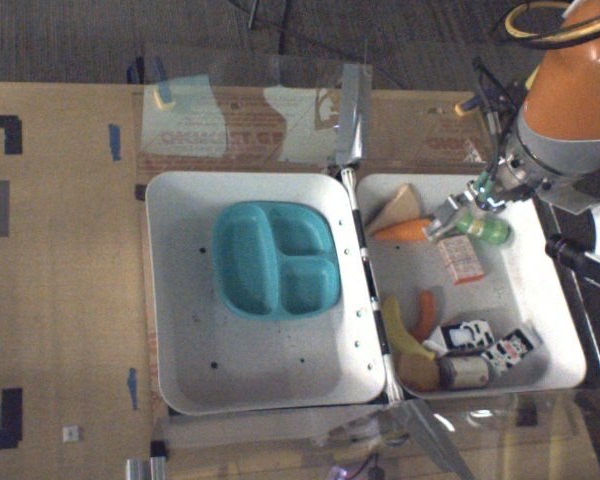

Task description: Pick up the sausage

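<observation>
The sausage (425, 314) is a short reddish-orange piece lying near the middle of the right bin (540, 298), tilted slightly from upright. My gripper (458, 213) hangs over the far part of that bin, up and to the right of the sausage and well apart from it. It sits between an orange carrot (405, 231) and a green bottle (486, 230). Nothing shows in its grasp.
A yellow banana (401, 332) lies just left of the sausage. A bread wedge (401, 205), a pink packet (462, 258), black-and-white packets (468, 335), and a can (464, 371) share the right bin. The left bin (180, 298) holds a teal divided plate (276, 259).
</observation>
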You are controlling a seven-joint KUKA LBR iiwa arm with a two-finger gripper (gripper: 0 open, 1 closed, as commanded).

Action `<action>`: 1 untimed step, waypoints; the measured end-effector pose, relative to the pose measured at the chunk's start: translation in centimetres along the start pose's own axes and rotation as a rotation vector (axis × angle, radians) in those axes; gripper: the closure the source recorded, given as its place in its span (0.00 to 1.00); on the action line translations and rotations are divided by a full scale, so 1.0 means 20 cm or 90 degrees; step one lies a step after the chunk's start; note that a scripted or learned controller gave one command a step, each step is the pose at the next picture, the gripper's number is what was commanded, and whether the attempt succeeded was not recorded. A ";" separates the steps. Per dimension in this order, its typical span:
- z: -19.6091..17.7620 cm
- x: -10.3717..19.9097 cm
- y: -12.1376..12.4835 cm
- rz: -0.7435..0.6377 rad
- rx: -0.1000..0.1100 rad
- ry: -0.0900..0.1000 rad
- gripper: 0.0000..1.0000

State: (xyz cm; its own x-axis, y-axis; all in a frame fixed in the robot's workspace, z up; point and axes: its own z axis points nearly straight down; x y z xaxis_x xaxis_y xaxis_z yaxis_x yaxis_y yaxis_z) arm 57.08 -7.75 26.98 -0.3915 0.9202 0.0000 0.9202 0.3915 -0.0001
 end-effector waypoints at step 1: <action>0.38 -0.01 -0.21 0.015 0.000 0.000 0.00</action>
State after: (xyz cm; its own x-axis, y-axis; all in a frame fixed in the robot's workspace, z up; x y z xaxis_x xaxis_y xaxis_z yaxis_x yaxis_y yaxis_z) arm 53.22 -9.55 19.41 -0.3691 0.9294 -0.0004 0.9294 0.3691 0.0004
